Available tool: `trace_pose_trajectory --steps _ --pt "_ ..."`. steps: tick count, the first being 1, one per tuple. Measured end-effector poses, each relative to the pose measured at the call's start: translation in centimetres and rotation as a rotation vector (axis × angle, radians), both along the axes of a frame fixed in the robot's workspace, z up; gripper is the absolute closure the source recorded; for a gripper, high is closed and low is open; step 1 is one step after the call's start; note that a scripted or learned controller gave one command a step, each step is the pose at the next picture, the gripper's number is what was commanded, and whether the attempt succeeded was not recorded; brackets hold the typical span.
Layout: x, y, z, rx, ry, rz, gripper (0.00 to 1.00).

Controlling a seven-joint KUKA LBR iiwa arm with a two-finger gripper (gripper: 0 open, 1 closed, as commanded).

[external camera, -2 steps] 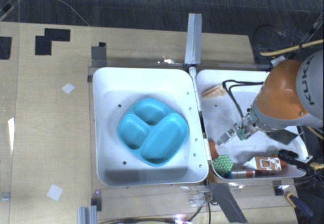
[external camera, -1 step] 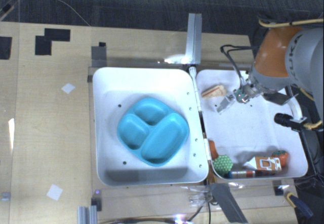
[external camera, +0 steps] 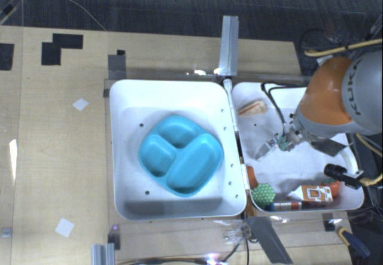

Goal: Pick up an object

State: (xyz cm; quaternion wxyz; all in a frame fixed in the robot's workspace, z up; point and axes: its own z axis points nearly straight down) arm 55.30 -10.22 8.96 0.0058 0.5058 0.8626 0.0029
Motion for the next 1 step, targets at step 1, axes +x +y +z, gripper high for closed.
trace_pose_trajectory --steps 1 --pt "3.22 -2.74 -0.09 0.000 0.000 -0.081 0.00"
